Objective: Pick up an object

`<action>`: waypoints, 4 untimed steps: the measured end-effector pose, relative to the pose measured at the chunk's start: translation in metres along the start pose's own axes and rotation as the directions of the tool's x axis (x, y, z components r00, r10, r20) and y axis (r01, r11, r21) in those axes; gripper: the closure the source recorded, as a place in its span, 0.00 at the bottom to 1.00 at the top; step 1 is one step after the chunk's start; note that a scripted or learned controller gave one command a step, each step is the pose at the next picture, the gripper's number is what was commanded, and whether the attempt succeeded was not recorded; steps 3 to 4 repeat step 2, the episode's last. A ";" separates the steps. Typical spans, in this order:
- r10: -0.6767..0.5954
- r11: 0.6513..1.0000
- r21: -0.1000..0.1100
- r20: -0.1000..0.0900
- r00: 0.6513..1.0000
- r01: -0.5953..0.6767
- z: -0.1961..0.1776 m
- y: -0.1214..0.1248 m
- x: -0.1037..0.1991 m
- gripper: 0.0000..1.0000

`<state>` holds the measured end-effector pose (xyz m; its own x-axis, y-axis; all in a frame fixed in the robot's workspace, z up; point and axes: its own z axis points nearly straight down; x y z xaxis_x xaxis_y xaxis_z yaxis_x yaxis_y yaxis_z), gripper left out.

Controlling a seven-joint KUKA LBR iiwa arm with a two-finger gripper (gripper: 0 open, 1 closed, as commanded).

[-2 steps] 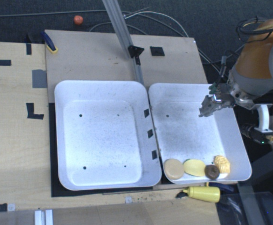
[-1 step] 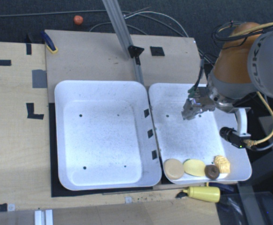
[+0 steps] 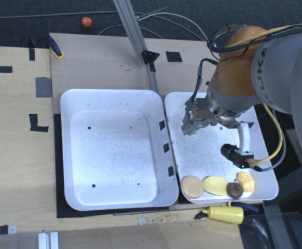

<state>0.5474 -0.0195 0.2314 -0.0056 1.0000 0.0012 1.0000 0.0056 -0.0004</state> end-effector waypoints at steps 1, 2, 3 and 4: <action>0.001 1.000 0.001 0.000 1.000 -0.001 0.011 0.000 0.051 1.00; 0.002 1.000 0.001 0.000 1.000 -0.002 0.008 -0.011 0.095 1.00; 0.002 1.000 0.001 0.000 1.000 -0.002 0.008 -0.011 0.095 1.00; 0.002 1.000 0.001 0.000 1.000 -0.002 0.008 -0.011 0.095 1.00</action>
